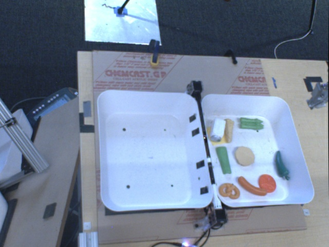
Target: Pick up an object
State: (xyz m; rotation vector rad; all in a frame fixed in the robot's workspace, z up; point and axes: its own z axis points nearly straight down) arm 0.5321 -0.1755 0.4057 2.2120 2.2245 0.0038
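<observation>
Left bin (110, 107): white, shallow, on the bench (288, 71).
Right bin (288, 112): touching the left bin along the middle seam.
Right bin, left part: white roll (218, 129) against a yellow piece (229, 130); green stick (223, 159) below them; pretzel (229, 191) at the near edge.
Right bin, middle: green bundle (251, 123) at the far side; tan disc (244, 156); orange sausage (252, 186) touching a red disc (267, 182).
Right bin, right wall: dark green pepper (282, 165).
Gripper (318, 95): grey piece at the bench's right edge, apart from the bins; cannot tell its state.

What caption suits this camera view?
Toy foods, among them an orange plastic sausage, fill the right shallow white bin beside the left white bin.
</observation>
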